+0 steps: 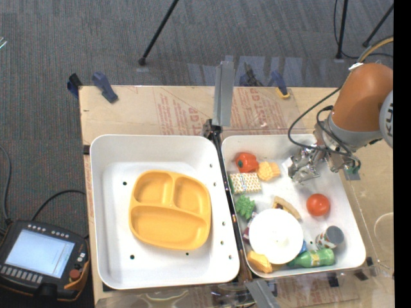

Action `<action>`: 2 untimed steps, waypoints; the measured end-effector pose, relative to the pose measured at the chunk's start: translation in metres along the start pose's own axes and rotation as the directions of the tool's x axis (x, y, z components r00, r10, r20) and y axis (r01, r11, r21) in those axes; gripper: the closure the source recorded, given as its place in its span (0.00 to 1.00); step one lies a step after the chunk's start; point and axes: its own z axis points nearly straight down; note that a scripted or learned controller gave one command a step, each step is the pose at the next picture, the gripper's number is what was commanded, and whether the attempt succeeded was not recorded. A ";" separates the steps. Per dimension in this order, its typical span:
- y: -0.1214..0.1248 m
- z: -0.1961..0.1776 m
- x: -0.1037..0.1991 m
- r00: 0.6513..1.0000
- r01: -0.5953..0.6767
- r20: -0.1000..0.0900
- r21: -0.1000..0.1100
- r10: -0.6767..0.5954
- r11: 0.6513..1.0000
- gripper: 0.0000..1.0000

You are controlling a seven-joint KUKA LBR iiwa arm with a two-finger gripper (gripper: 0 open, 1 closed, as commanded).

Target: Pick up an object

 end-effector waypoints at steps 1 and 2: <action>-0.004 -0.030 0.002 0.952 -0.306 -0.003 0.004 0.306 0.952 1.00; 0.005 -0.016 0.003 0.800 -0.599 0.001 0.001 0.599 0.800 1.00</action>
